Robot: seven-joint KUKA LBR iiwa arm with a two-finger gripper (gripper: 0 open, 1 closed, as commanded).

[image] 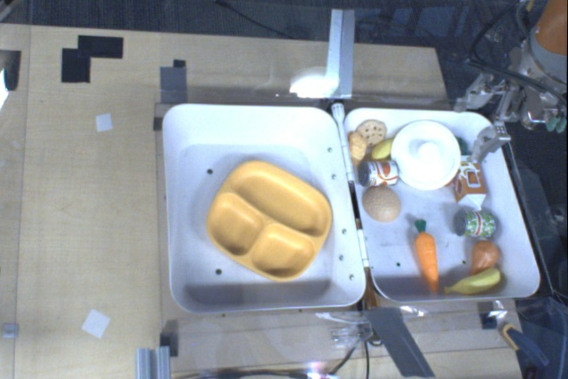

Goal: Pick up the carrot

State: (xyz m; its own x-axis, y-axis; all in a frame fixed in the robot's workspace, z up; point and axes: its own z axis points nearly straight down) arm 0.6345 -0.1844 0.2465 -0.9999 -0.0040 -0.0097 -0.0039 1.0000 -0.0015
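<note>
Carrot (pixel 427 254) lies in right bin (pixel 524 226); left bin (pixel 182 191) holds yellow tray (pixel 269 218).

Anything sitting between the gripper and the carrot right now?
Yes. The gripper hangs at the right bin's upper right edge; the carrot lies toward the bin's near side. On the line between them sit a small carton and a green-labelled can. From above, the carrot looks uncovered.

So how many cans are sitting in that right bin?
2. One can lies at the bin's left side, beside the white bowl; the other can is near the right wall, above the banana. Others may be hidden.
</note>
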